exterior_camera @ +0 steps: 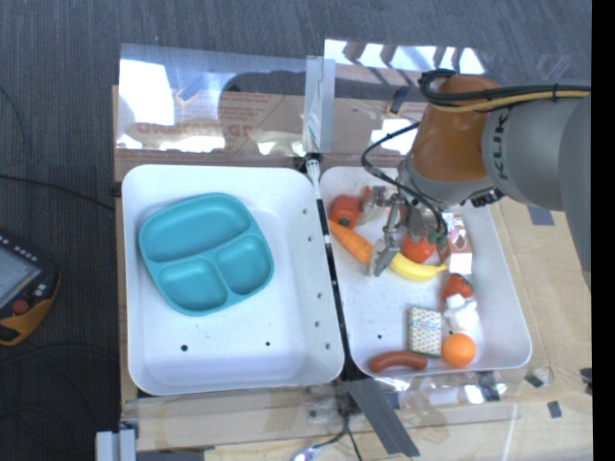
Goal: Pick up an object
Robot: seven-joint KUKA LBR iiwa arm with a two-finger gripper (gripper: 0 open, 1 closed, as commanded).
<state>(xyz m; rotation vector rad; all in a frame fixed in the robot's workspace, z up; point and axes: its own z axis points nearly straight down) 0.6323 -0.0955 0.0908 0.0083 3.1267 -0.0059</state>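
The gripper (397, 248) is seen low in the right bin (500, 286), jaws spread, nothing held; a tomato (419, 249) lies just beside 1 finger.

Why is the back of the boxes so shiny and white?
In the camera view, light glares off the clear plastic walls behind both white bins, washing them out; the blue tray and carrot look sharp; the hand sits among small toys, its details hard to make out.
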